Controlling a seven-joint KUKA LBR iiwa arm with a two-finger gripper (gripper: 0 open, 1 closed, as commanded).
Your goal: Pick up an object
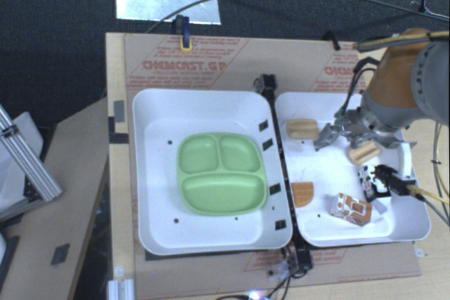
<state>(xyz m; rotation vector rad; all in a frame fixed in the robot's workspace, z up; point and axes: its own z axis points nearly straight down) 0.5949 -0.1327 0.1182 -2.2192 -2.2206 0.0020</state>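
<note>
"CHEMCAST GP" is printed in red capitals on the pale brown paper-faced sheet that lies under the two shallow white bins. The same red wording repeats toward the sheet's right end, slanted and partly hidden. Print on the small brown-and-white carton is too small to read.

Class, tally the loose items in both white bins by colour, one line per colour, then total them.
Green: 1, the divided green plastic plate
Tan: 2, the oval tan bread-like piece and the small tan block
Orange-brown: 1, the flat orange-brown wedge
Brown and white: 1, the patterned brown-and-white carton
Total: 5
</note>
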